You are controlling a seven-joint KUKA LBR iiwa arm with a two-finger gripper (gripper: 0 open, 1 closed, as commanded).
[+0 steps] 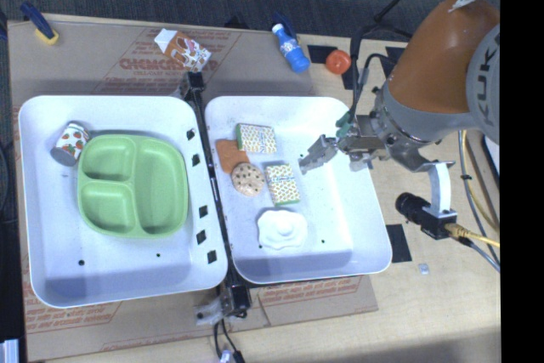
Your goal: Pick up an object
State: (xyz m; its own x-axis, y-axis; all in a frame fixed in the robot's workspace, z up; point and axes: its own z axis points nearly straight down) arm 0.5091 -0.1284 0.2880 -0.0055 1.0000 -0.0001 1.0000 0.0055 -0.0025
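Observation:
In the right bin (pixel 340 255) lie several small items: a patterned green-and-white block (pixel 256 138), an orange piece (pixel 228 154), a speckled cookie (pixel 247 178), a second patterned block (pixel 283 184) and a white fried-egg toy (pixel 281 229). My gripper (pixel 318 155) hangs over the right side of this bin, just right of the second patterned block, with nothing visible between its fingers. The grey arm with its orange band (pixel 438 55) reaches in from the right.
The left bin (pixel 38 268) holds a green divided plate (pixel 133 183) and a small patterned cup (pixel 70 143) at its upper left. Behind the bins lie a blue bottle (pixel 291 48), an orange cap (pixel 338 61), a snack packet (pixel 183 50) and a blue-yellow clamp (pixel 38 22).

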